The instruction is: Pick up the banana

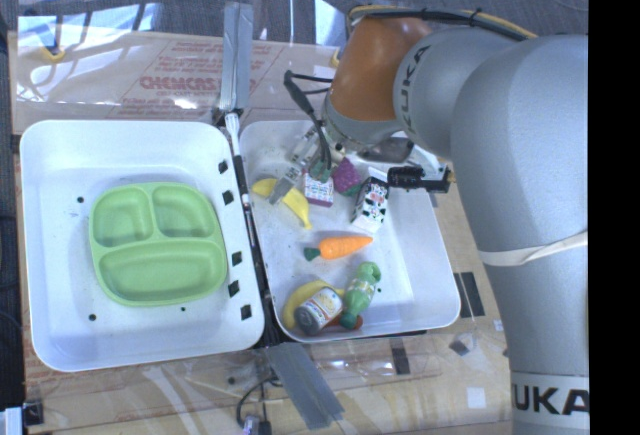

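Grey carpet surrounds the table (120,73), which carries two shallow white bins side by side. From the fixed overhead camera, the left bin (50,253) holds a green divided plate (156,243), while the right bin (435,273) gathers the clutter: a toy carrot (340,247), a small green bottle (362,285), a jar (318,309) lying against a yellow piece, and small cartons. The banana (290,202) lies near that bin's upper-left corner, just beside the dividing wall. The pincer (290,178) hangs directly over it, low and angled, apparently lined up for a grasp; whether its fingers are spread or closed I cannot tell, and nothing is visibly held.
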`<act>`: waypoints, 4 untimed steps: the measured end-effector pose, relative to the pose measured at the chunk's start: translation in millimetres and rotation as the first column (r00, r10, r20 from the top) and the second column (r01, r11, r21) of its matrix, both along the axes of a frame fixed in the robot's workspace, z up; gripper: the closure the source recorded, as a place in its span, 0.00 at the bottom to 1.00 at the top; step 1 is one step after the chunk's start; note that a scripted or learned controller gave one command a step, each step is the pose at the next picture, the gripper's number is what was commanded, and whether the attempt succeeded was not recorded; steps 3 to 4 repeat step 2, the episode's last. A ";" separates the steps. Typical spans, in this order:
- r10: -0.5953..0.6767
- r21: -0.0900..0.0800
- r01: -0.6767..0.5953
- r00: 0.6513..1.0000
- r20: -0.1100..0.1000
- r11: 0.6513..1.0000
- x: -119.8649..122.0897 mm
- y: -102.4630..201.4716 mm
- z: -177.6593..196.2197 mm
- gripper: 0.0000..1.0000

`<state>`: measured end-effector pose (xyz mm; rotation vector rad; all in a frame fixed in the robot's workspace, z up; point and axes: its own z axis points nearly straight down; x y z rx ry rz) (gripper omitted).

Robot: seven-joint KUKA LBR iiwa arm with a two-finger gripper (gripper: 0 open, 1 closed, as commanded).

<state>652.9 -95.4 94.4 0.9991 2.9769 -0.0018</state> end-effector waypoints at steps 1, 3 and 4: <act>0.005 0.000 -0.005 1.000 0.003 1.000 1.2 1.0 11.2 1.00; -0.098 0.000 0.098 0.995 0.001 0.995 -21.4 15.3 171.2 1.00; -0.098 0.000 0.098 0.995 0.001 0.995 -21.4 15.3 171.2 1.00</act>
